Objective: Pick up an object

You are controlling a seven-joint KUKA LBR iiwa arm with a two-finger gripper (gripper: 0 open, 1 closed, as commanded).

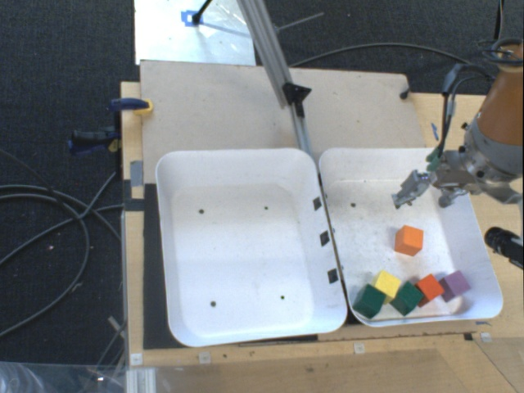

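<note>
From my remote desk, the surface [270, 109] carries two shallow white bins side by side; I take the right bin [360, 178] as my landmark, and the left bin [237, 244] lies touching its near-centre wall, bare of blocks; the grey arm [499, 129] with its orange band reaches in over the right bin's far-right rim; its gripper [424, 188] hangs above the upper part of that bin's floor, fingers spread apart with nothing between them.

The likeliest target, the orange cube [409, 240], sits alone toward the middle of the right bin, just below the gripper in the view and apart from it; along the bin's lower rim huddle a yellow block [387, 284], two dark green blocks [370, 301], a red-orange block [429, 287] and a purple block [455, 284], several of them touching.

I judge this the approach step, before any grasp; nothing is lifted; the next move calls for me to bring the fingers over the orange cube, straddle it squarely, descend to the bin floor and close; the lone cube looks the easier pick, since the crowded row leaves little room for a finger beside any block.
</note>
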